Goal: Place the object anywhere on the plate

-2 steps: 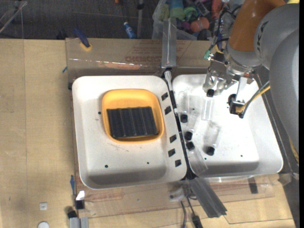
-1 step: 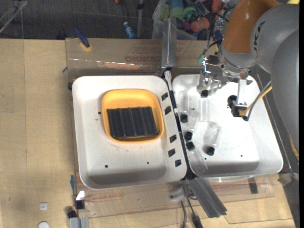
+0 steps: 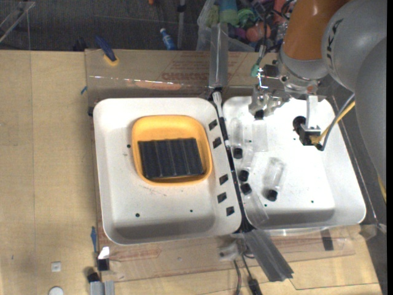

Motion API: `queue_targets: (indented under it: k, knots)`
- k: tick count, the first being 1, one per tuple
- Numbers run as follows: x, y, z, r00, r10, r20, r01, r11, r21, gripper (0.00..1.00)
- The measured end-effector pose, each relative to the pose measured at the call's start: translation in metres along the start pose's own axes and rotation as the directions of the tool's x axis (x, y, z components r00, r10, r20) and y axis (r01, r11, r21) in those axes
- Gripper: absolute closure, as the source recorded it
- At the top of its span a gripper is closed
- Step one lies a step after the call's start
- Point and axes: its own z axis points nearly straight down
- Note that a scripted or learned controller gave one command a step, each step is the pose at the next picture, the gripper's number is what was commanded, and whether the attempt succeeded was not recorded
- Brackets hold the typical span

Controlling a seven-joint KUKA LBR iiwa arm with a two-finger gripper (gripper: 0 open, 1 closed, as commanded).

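A yellow plate (image 3: 169, 123) sits in the left bin (image 3: 116, 201). A black ribbed rectangular object (image 3: 171, 157) lies flat on it, covering most of its middle. My gripper (image 3: 264, 105) hangs over the far left part of the right bin (image 3: 319, 195), well apart from the plate. Just below it lies a clear plastic piece (image 3: 252, 134), hard to make out against the white floor.
Another clear plastic piece (image 3: 274, 172) with a small black end (image 3: 270, 195) lies mid-bin on the right. Several small black bits (image 3: 244, 176) sit along that bin's left wall. The divider (image 3: 225, 158) with black clips runs between the bins.
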Motion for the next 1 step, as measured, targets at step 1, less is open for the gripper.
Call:
queue_targets:
  k: [1]
  knots:
    - [-0.0089,0.0005,0.0107,0.998,-0.068,-0.001,0.068,0.998,0.005,1.00]
